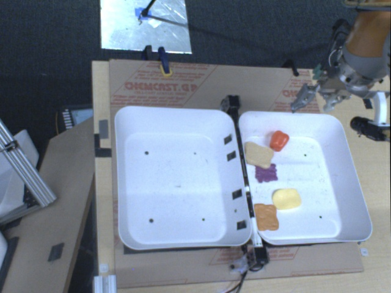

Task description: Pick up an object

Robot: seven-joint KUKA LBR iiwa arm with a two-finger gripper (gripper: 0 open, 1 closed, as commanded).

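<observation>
The right bin (342, 163) holds several small items. An orange-red piece (279, 140) lies near its back wall, with a tan flat piece (258, 154) just left of it. Below those are a purple piece (266, 173), a pale yellow lump (286, 198) and an orange-brown piece (266, 217) against the left wall. My gripper (316, 101) hangs above the bin's back rim, up and to the right of the orange-red piece. It is open, with nothing between its fingers (300, 100).
The left bin (177, 176) sits beside the right one, joined by a black hinge strip (239, 170). Both rest on a cardboard sheet (183, 84). A shiny foil square (145, 17) lies behind the bench, and a metal rail (21, 163) stands at the left.
</observation>
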